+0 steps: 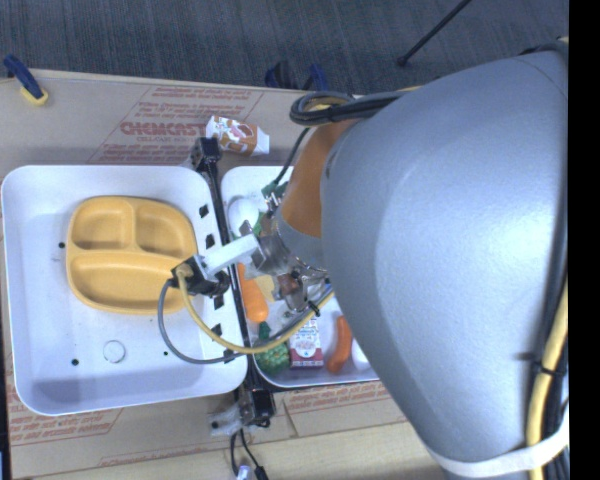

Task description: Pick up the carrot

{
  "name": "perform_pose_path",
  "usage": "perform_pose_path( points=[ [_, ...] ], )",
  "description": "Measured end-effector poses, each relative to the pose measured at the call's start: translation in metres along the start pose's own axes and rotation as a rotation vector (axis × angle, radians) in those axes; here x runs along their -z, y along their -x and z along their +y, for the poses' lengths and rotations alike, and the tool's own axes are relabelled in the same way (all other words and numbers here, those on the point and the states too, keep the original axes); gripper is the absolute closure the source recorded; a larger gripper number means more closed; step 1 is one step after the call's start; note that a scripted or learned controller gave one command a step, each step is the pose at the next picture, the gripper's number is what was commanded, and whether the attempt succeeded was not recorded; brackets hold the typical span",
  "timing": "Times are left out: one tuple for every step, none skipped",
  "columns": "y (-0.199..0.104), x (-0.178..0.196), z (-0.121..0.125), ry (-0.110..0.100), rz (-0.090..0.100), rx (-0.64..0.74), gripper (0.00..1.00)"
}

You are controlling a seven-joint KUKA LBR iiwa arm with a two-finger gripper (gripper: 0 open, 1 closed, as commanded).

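Note:
The carrot (253, 301) is a short orange piece lying near the left wall of the right bin (242, 183). My gripper (294, 290) hangs low over that bin, just to the right of the carrot and close to it. The big grey arm with its orange band (305, 183) hides most of the right bin. I see nothing held in the gripper, and the carrot rests on the bin floor.
A yellow divided plate (130, 253) lies in the left bin (40, 368). In the right bin, a small carton (306, 346), a green item (271, 354) and an orange-red item (340, 342) lie near the front. A yellow cable (205, 330) loops over the divider. A small packet (235, 135) sits behind the bins.

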State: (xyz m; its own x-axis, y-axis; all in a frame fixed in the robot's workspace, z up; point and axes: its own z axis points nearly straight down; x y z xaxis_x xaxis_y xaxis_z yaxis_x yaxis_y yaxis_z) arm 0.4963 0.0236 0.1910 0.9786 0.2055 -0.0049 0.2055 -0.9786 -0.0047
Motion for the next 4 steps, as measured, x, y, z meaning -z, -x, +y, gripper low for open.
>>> perform_pose_path(
  points=[
    [0.000, 0.010, -0.001, -0.004, -0.004, 0.007, 1.00],
    [0.008, 0.000, -0.062, 0.002, 0.000, 0.001, 1.00],
    [0.017, 0.074, -0.021, 0.002, 0.001, 0.021, 1.00],
    [0.012, 0.004, -0.045, 0.001, -0.001, -0.002, 1.00]
  ],
)
